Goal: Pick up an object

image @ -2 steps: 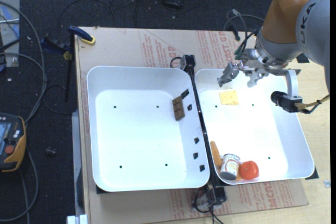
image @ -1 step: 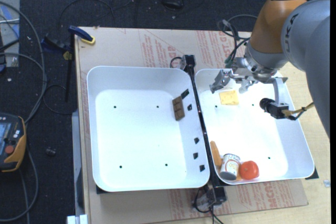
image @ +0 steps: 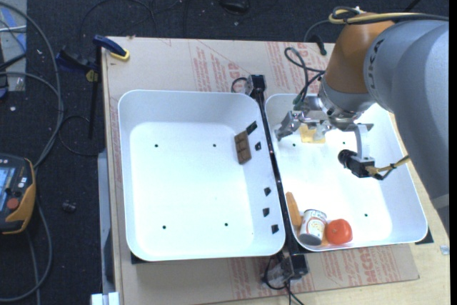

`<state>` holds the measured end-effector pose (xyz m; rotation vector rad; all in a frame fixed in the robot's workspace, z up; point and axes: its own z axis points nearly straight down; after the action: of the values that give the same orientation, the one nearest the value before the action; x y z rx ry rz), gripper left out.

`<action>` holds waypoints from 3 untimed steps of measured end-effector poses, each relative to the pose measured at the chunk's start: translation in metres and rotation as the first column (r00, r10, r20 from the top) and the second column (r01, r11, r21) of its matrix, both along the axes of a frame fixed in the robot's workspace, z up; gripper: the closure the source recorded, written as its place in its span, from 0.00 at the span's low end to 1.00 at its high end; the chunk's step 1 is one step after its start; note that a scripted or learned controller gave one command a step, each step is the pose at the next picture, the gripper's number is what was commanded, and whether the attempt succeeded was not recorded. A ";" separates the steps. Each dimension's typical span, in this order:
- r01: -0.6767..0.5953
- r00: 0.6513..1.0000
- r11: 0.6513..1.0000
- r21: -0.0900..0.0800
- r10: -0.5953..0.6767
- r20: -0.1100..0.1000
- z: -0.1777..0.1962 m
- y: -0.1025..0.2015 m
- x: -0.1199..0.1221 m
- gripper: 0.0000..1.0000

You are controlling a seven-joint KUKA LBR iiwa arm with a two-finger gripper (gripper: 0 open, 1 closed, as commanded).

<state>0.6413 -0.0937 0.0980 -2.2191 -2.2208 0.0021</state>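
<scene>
My gripper (image: 308, 126) is low in the far end of the right-hand shallow white bin (image: 400, 228), with a pale yellow block (image: 309, 133) right at its tip; whether it is gripped I cannot tell. Nothing looks lifted yet. Well nearer the camera lie a small tin can (image: 312, 226), a red-orange ball (image: 338, 231) and an orange stick (image: 293, 208).

Just one camera here, sitting fixed above the bench (image: 186, 57) and looking down at a slant, far enough back that it's taking in both white bins (image: 136, 153) (plus dark floor along the top and left of the frame).
</scene>
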 end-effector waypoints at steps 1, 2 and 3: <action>0.000 1.000 1.000 -0.001 0.000 0.004 -0.005 0.000 0.001 0.00; 0.001 1.000 1.000 -0.001 -0.001 0.004 0.005 0.000 0.000 1.00; 0.001 1.000 1.000 -0.001 -0.001 0.007 0.058 -0.005 0.010 1.00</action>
<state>0.6518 -0.0986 0.1560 -2.2242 -2.2241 -0.0048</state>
